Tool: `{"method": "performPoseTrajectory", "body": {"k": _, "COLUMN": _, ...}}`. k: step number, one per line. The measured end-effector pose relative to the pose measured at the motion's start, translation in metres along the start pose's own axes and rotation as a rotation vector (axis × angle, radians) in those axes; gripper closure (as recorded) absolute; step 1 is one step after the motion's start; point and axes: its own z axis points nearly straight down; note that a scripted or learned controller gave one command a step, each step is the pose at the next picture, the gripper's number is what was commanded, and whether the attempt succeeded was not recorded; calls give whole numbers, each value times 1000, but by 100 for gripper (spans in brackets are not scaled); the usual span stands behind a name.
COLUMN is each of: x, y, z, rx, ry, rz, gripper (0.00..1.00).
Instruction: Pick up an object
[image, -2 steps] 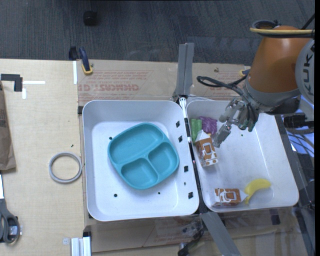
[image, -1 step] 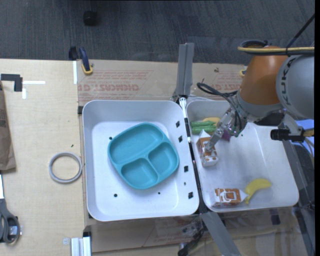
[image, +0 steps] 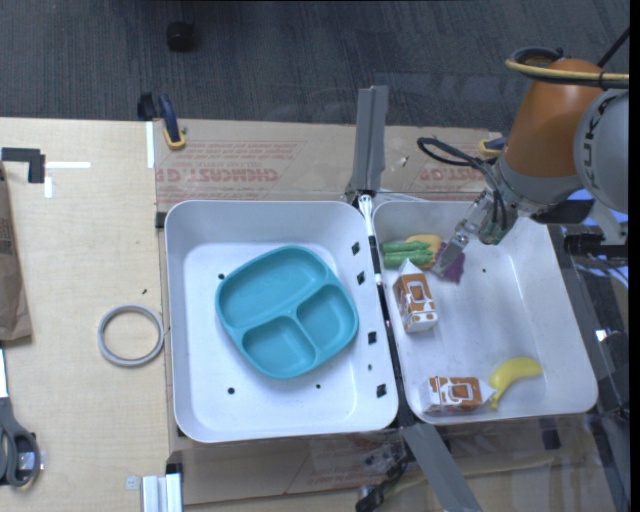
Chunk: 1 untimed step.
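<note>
The camera view looks down on two white bins side by side, the left bin (image: 190, 400) holding a blue divided plate (image: 287, 310) and the right bin (image: 560, 300) holding the loose things the arm may pick from. The gripper (image: 462, 245) hangs over the far part of the right bin, and a small purple object (image: 451, 262) sits right at its tip, apparently caught between the fingers, so the pincer looks closed on it, though the view is too coarse to be fully sure of the hold. Just beside it, towards the divider, lie a green vegetable toy (image: 404, 250) with a yellow piece (image: 424, 241) touching it. Nearer the middle stands a small carton (image: 415, 302), and along the near wall lie a second carton (image: 455, 394) with a banana (image: 512, 376) just beside it. The step in hand seems to be the grasp itself, at or just past closing. The next move calls for a straight, steady lift, keeping clear of the green toy and the bin wall, since a thin hold on so small a piece could slip.
</note>
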Motion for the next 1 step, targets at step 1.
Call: {"method": "performPoseTrajectory", "body": {"k": 1, "x": 7, "y": 5, "z": 53, "rx": 0, "ry": -1, "rz": 100, "gripper": 0}}
